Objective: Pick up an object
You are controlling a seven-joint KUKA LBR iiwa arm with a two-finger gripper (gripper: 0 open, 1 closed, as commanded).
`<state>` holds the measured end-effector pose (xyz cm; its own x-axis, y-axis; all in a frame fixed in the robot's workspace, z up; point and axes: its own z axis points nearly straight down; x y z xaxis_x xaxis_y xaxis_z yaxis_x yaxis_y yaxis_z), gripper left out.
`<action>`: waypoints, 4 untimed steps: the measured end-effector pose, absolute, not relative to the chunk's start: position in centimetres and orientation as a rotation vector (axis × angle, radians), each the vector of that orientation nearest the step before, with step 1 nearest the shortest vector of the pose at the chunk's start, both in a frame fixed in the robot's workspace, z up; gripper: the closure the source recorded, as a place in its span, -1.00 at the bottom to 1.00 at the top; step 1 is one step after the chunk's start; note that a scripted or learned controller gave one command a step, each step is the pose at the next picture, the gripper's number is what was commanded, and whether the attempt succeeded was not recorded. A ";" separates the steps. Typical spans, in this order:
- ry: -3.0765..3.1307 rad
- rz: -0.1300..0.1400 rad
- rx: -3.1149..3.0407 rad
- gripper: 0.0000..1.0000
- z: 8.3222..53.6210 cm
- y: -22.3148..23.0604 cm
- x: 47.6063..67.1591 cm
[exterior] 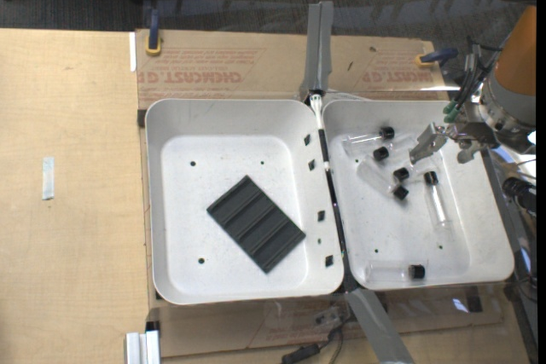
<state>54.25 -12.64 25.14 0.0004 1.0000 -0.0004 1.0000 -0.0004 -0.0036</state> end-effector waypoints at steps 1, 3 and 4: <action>-2.063 0.003 -2.367 -1.00 13.3 -20.4 56.4; -2.224 0.027 -2.189 -1.00 8.6 -20.0 65.2; -2.226 0.027 -2.189 1.00 9.5 -19.9 65.2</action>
